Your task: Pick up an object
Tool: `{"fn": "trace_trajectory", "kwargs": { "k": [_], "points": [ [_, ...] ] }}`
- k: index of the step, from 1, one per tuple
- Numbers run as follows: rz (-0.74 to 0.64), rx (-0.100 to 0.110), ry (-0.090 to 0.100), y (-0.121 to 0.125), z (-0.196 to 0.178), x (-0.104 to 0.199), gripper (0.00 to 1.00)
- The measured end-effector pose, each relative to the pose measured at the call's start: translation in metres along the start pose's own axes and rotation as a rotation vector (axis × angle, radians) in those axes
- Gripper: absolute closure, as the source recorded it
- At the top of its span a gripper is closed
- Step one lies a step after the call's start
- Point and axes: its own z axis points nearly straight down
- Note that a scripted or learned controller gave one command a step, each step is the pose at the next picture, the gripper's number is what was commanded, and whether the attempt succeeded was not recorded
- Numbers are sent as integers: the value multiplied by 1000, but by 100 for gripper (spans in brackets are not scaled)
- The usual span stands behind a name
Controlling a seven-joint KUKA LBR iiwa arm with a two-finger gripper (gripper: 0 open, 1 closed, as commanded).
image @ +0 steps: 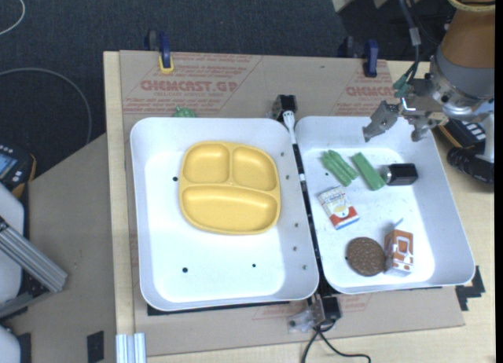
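Observation:
The right bin (pixel 440 220) holds two green sticks (pixel 339 167) (pixel 368 170), a black block (pixel 401 173), a small red and white carton (pixel 338 207), a round brown cookie (pixel 365 255) and an orange and white packet (pixel 400 250). My gripper (pixel 398 127) hangs over the bin's far edge, above and behind the black block and the green sticks. Its two fingers (pixel 377 126) are spread open with nothing between them.
The left bin (pixel 157 228) carries a yellow divided plate (pixel 230 187). Blue clamps (pixel 164 49) (pixel 371 56) hold the cardboard base at the back. A black bar (pixel 299 173) runs between the two bins. Cables lie at the front edge of the bench.

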Motion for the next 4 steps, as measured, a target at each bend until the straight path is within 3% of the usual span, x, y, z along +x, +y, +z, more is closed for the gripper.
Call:
{"fn": "trace_trajectory", "kwargs": {
  "k": [1, 2, 3, 4],
  "points": [
    [-1, -4, -1, 1, -11, 0, 100],
    [-9, 2, 4, -20, -7, 85, 100],
    [-5, -16, 1, -64, -138, 106, 100],
    [-4, 4, 1, -108, -116, 140, 100]
  ]
}}
